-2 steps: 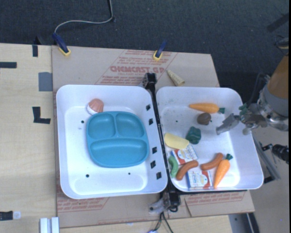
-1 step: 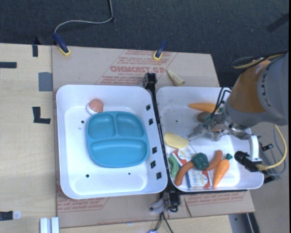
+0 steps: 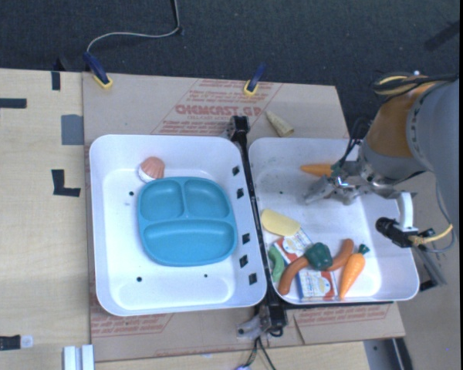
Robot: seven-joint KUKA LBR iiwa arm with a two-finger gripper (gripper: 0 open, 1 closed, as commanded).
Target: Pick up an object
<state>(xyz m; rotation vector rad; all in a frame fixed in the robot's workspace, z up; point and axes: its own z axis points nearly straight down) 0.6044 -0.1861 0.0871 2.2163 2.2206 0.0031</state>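
My gripper (image 3: 321, 192) is low over the upper half of the right bin (image 3: 386, 241), reaching in from the right. An orange carrot-like piece (image 3: 318, 169) lies just behind it, touching or nearly touching the gripper body; I cannot tell whether it is held. In the bin's lower half lie a yellow wedge (image 3: 279, 223), a green pepper (image 3: 319, 254), two orange carrots (image 3: 352, 273) (image 3: 343, 253), a red-brown sausage (image 3: 291, 273) and a small printed packet (image 3: 315, 284).
The left bin (image 3: 112, 230) holds a blue divided plate (image 3: 188, 220) and a pink-and-white shell-like item (image 3: 151, 168) at its upper left. A black divider clip (image 3: 238, 127) sits between the bins. A small beige piece (image 3: 278, 122) rests on the cardboard behind the right bin.
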